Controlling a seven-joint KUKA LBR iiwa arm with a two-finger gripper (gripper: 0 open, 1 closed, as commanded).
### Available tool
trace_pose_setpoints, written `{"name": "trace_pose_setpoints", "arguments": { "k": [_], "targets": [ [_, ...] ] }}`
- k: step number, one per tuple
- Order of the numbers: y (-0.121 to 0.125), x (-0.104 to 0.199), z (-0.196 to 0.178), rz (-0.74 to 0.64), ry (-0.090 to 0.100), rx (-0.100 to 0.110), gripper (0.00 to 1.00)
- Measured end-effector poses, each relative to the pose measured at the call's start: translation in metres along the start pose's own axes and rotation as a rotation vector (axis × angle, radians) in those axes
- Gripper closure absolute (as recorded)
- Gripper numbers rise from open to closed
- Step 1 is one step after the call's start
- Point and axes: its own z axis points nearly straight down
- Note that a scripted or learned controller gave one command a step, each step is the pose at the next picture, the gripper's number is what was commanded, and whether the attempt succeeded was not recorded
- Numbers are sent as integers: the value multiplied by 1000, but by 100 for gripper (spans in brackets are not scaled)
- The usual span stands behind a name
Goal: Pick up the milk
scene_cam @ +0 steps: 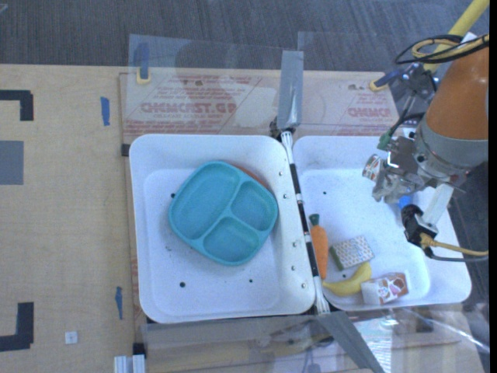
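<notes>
Two shallow white bins are seen side by side on a light wooden worktop (62,231). In the left bin (147,286) a blue divided plate (224,212) is laid flat near the middle, with a thin reddish edge of something showing from under its far right rim.

In the right bin (342,169) the objects are gathered toward the near left corner. An orange carrot (318,247) with a green top is laid along the left wall. Just to its right a small grey speckled block (352,251) is found, and nearer still a yellow banana (348,280) is curved along the near wall. The milk (385,287), a small white and red carton, is lying on its side just right of the banana's tip, close to the near wall of the right bin.

The arm is reached in from the right, its orange band (460,92) visible above the wrist. The tool (388,179) is positioned over the far right part of the right bin, well apart from the milk, with cables hanging around it. Whether the tool is spread or pressed together cannot be told, as its tip is lost among brackets and cabling; nothing is seen pinched in it.

Strips of blue tape (105,111) and black markings (19,103) are seen on the worktop to the left of the bins.
</notes>
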Motion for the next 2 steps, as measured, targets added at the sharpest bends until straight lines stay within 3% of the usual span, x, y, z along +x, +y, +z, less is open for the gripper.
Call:
{"name": "trace_pose_setpoints", "arguments": {
  "k": [1,2],
  "targets": [
    [-23,-131,-44,-38,-1,-3,100],
    [-47,-55,-22,201,1,2,100]
  ]
}}
